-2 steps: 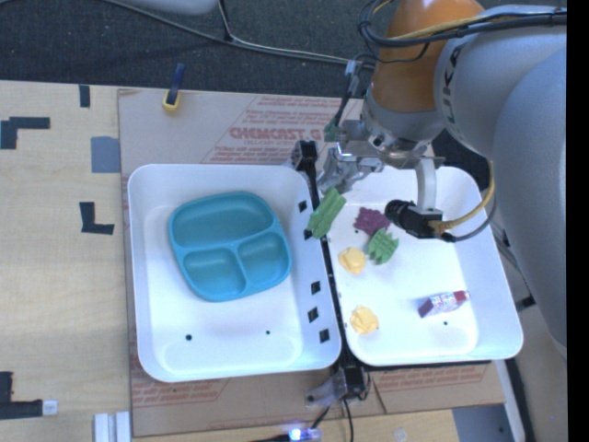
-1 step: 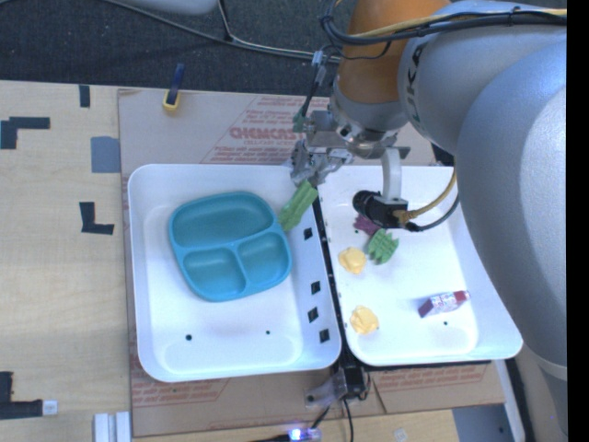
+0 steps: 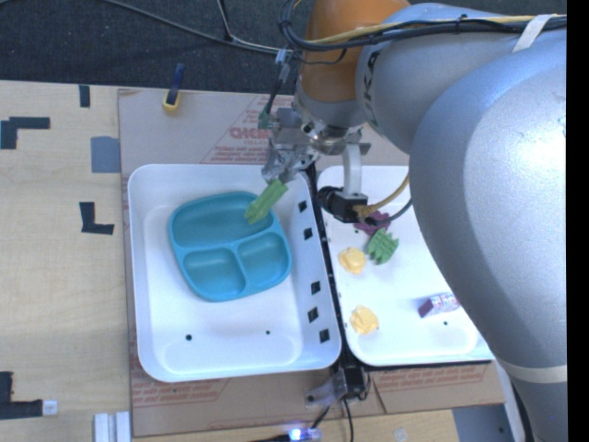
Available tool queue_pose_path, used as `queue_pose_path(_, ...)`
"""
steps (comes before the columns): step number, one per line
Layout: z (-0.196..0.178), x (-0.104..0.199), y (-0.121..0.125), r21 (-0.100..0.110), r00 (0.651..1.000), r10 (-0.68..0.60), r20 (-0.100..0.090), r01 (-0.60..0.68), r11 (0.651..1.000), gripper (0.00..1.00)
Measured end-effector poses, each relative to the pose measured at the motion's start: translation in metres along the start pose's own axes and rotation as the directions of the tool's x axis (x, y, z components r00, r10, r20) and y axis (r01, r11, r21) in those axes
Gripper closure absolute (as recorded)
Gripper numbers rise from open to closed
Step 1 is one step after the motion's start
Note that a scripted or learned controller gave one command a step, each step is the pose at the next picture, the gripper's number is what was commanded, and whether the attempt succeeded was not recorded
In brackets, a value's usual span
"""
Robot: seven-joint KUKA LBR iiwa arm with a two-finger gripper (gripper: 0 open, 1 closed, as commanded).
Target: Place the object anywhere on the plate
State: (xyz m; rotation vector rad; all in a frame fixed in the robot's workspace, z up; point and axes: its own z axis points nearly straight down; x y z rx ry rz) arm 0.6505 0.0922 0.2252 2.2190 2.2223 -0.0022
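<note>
The plate [image 3: 228, 247] is light blue and the stick [image 3: 264, 201] over it is pale green. Both bins [image 3: 152, 274] are white. The right bin holds two yellow pieces [image 3: 352, 261], one green piece [image 3: 380, 246] and one purple block [image 3: 436, 305].

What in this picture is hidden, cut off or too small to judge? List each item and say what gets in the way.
- Right bin: its right part is covered by the grey arm, camera view.
- Gripper: whether its fingers actually pinch the green object is too small to tell.
- Purple item: too small to identify.
</note>
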Motion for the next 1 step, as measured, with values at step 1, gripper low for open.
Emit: queue_pose_path(1, 0.0003, 0.0004, -0.0006, 0.002, 1.0, -0.001, 0.0, 0.001, 1.0, 0.0)
